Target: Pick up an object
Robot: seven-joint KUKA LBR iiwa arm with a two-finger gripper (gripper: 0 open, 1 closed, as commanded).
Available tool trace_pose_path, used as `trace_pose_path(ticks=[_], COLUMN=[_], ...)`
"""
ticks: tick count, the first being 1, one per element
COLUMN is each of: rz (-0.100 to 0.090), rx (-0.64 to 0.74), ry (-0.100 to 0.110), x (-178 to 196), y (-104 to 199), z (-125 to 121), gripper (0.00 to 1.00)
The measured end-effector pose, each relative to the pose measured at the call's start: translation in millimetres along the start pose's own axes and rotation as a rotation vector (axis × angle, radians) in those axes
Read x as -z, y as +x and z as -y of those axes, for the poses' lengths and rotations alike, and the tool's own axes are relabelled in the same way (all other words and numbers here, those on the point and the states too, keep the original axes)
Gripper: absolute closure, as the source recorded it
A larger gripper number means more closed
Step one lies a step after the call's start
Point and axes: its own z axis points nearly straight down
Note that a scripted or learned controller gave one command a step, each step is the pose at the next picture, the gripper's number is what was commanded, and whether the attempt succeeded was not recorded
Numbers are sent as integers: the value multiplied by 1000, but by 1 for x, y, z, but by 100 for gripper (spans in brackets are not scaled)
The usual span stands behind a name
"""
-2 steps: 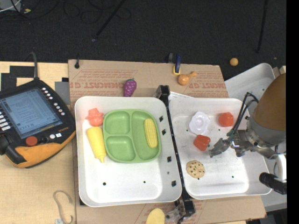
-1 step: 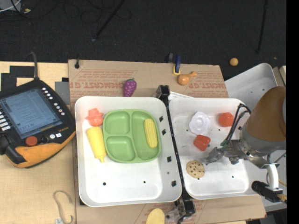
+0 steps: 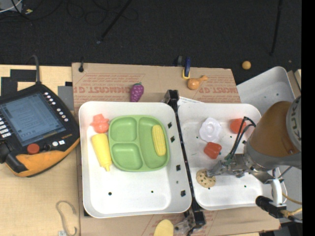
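In the camera view, the arm (image 3: pixel 275 132) reaches in from the right edge over the right bin (image 3: pixel 224 203), and its gripper (image 3: pixel 212 172) sits low in the bin's lower middle, just above and right of a round speckled cookie (image 3: pixel 205 178). Whether the tips are spread or closed, and whether they hold anything, I cannot tell; the metal linkage blurs into the cookie's edge. The cookie looks like the nearest candidate for the pick.

The likely failure here is a miss or a scrape. The cookie is flat and thin, lying flush on the smooth white floor, so the tips could close above it or push it sideways instead of catching its rim. A small red block (image 3: pixel 212 150) lies just above the gripper and could be nudged if the arm shifts towards the top of the frame. A crumpled clear-white piece (image 3: pixel 210 130) and a red-orange object (image 3: pixel 236 125), higher in the same bin, look light enough to slide if brushed.

The left bin (image 3: pixel 128 200) holds a glossy green divided tray (image 3: pixel 138 143) with a ridged yellow corn cob (image 3: pixel 158 139) in its right compartment. Beside the tray at its left lie a smooth yellow toy (image 3: pixel 102 151) and a lumpy pink toy (image 3: pixel 100 123). All appear to be hard moulded plastic.

Above the bins on brown cardboard (image 3: pixel 113 82) sit a knobbly purple grape cluster (image 3: pixel 137 91) and an orange pear-shaped toy (image 3: pixel 196 82). A handheld control pendant (image 3: pixel 34 127) occupies the left of the frame.
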Motion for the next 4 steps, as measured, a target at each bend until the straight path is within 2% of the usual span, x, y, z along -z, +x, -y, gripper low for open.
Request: trace_pose_path(ticks=[1,2,4], rz=[-4,3,2], rx=[-6,-5,-1], ry=[-4,-2,-2], x=[14,58,142], y=[-1,-9,-15], z=[-1,0,2], gripper=[100,100,100])
